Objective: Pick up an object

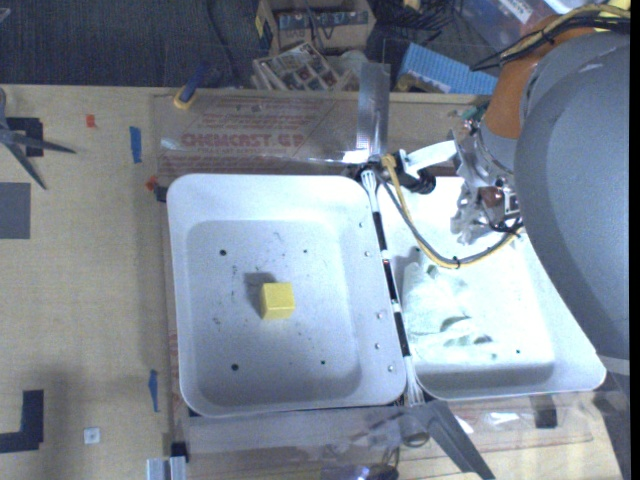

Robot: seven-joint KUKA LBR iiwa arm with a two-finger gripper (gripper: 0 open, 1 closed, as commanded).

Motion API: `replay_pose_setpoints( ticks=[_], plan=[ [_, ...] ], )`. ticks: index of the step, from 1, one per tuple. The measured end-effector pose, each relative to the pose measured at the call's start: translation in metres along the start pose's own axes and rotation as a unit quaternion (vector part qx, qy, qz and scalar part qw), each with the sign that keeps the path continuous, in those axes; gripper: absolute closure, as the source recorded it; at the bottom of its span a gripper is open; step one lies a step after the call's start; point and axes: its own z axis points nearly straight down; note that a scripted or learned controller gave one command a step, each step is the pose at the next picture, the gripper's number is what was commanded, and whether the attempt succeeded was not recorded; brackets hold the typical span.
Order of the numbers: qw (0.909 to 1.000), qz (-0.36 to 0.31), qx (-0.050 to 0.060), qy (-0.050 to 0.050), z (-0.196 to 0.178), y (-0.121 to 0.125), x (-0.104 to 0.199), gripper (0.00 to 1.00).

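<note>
A small yellow block (277, 300) lies near the middle of the left white bin (200, 208). The grey arm with its orange band reaches in from the right, and my gripper (478, 218) hangs over the back of the right white bin (560, 368), well to the right of the block. Nothing shows between its fingers. A yellow cable (420, 238) loops down from the wrist over the right bin.
A black divider strip (388, 278) runs between the two bins. Some pale, see-through items (450, 313) lie in the right bin. Clear plastic sheeting (260, 133) stands behind the left bin. Blue tape marks and black brackets dot the wooden bench on the left.
</note>
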Motion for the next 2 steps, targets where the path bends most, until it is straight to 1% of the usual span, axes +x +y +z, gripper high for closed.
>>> replay_pose_setpoints(
  ticks=[1, 2],
  plan=[
    [0.9851, -0.172, 0.0, 0.0, -0.051, -0.015, -0.014, 1.0],
    [0.9434, -0.332, 0.002, -0.001, 0.001, -0.036, -0.055, 1.0]
  ],
)
